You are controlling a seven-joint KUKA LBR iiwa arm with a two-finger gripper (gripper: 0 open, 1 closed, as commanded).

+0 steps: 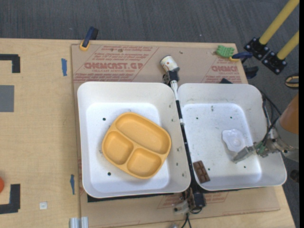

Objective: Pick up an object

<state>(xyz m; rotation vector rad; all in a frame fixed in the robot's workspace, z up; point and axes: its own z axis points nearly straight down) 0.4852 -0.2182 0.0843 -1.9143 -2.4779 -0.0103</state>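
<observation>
Now, your gripper sits low in the right bin, near its right wall, fingers reaching left; you cannot tell whether they are spread or closed. Just beside the tips, up and left, lies a pale clear object on the bin floor, touching or nearly so. Bare floor runs left of it toward the divider. A brown block rests on the bin's lower-left rim. Across in the left bin, a yellow tray fills the middle.
</observation>
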